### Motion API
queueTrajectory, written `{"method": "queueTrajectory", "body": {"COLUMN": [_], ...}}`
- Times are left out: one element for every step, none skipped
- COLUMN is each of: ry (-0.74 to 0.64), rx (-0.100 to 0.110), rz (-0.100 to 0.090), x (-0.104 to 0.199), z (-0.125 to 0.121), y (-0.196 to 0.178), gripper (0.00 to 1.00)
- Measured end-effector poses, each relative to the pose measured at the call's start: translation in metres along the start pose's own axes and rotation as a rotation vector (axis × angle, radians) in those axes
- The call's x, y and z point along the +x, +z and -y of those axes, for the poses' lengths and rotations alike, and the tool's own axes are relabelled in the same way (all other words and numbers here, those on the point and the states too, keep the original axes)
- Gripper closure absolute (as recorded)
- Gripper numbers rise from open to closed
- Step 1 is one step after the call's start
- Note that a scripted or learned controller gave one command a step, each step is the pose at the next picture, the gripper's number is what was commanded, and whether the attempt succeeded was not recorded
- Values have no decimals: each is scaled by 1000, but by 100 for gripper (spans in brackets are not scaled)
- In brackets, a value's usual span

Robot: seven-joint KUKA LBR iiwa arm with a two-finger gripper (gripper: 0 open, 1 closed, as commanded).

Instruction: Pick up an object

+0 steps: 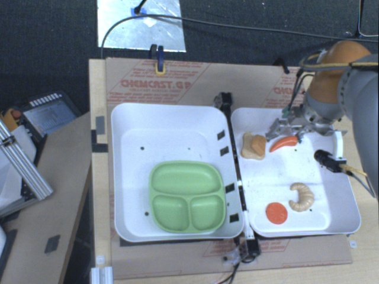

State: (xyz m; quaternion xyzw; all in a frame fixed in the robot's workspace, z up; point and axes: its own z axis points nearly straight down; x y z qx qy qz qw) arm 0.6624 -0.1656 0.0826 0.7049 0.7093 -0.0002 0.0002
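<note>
Over the right bin (340,215), the gripper (286,136) is closed on an orange-red sausage-shaped piece (283,142) (lifted or touching the floor, unclear), just right of a tan bread chunk (254,146). A croissant (302,196) and red disc (276,213) lie nearer the front.

"CHEMCAST GP" on brown board (155,83)

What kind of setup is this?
Probably a robot lab pick-and-place bench: two white bins on a taped cardboard sheet, toy food like a croissant and a green divided plate, with the arm's gripper over the right bin.
</note>
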Motion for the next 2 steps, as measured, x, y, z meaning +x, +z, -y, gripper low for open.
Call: {"method": "queueTrajectory", "body": {"ry": [-2, 1], "rx": [-7, -7], "rz": [1, 1], "x": [0, 4], "z": [-2, -3], "y": [-14, -79], "gripper": [100, 100]}}
